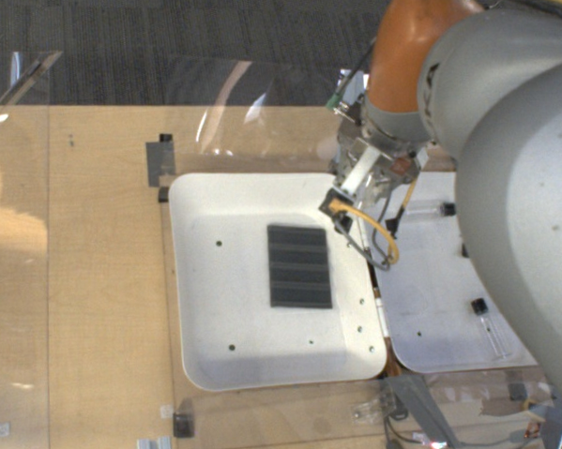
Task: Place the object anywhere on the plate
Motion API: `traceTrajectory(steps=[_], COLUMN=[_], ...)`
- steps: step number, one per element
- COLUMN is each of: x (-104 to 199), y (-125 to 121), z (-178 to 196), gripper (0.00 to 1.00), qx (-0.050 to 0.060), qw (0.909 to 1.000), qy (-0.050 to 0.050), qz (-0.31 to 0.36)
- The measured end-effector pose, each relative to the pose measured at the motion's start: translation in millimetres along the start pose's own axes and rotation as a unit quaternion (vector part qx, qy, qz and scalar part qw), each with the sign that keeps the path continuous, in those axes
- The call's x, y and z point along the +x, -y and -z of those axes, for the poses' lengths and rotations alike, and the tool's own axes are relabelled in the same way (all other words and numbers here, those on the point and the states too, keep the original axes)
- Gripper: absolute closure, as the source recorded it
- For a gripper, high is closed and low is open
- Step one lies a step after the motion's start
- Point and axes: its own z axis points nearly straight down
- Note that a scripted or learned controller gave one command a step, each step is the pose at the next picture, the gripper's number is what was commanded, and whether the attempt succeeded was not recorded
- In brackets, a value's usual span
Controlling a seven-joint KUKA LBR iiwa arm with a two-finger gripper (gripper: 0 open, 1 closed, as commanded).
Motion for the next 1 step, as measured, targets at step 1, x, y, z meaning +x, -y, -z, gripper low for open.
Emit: traceTrajectory(steps=[1], x=[42.5], y=[59.4], z=[-71.2], gripper=[1.00], qx=[0.002], qw=[0.9917], qy=[0.001], qz=[-0.129])
